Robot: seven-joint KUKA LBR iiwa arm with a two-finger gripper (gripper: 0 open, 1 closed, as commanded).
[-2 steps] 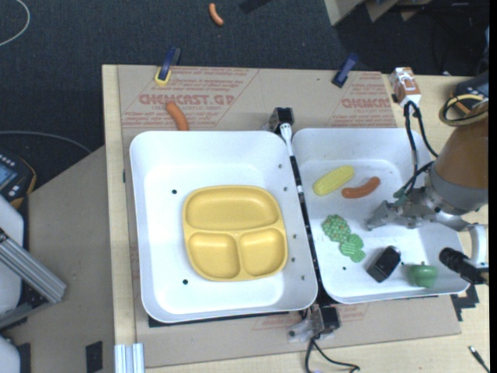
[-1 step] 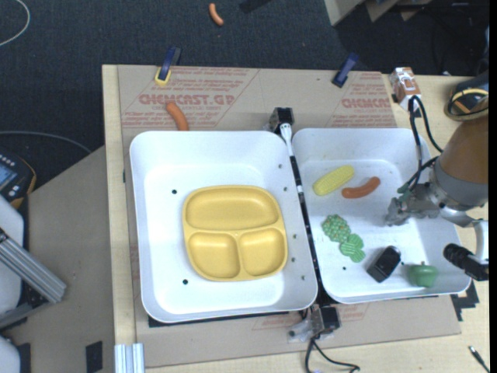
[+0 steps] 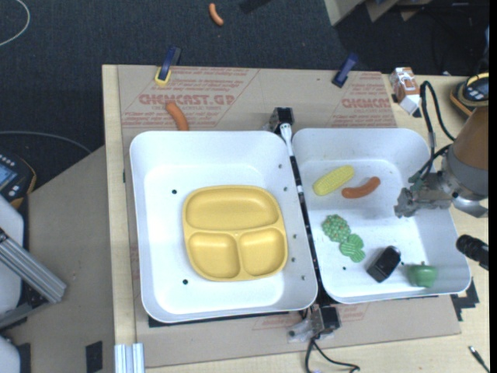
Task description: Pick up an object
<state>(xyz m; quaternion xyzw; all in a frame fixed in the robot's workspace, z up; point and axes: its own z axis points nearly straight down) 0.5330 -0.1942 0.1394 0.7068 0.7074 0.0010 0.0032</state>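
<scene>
the right bin (image 3: 365,142) holds five small toy foods, all apart from one another. a yellow corn cob (image 3: 333,180) with a bumpy, ridged skin lies near the bin's back left, tilted. just beside it to the right is a smooth orange-red sausage (image 3: 362,187), slightly curved. below them, toward the middle, sits a knobbly green bunch (image 3: 343,237) that looks like grapes or broccoli; which one is hard to tell. nearer the front is a small black block (image 3: 384,263) with a glossy face, and at the front right corner a green rounded piece (image 3: 422,273), too small to name.

the gripper (image 3: 411,200) hangs over the right side of that bin, right of the sausage and apart from it. its jaws are a blurred grey-green cluster; how far they stand open cannot be told, and nothing shows between them. the arm above it is cut off at the right edge.

the left bin (image 3: 155,162) carries a matte yellow plastic tray (image 3: 234,231) with three rounded compartments. both bins are smooth white plastic, sitting on a brown cardboard sheet (image 3: 233,92) with red print on the bench. another orange sausage (image 3: 178,116) lies on the cardboard behind the left bin.
</scene>
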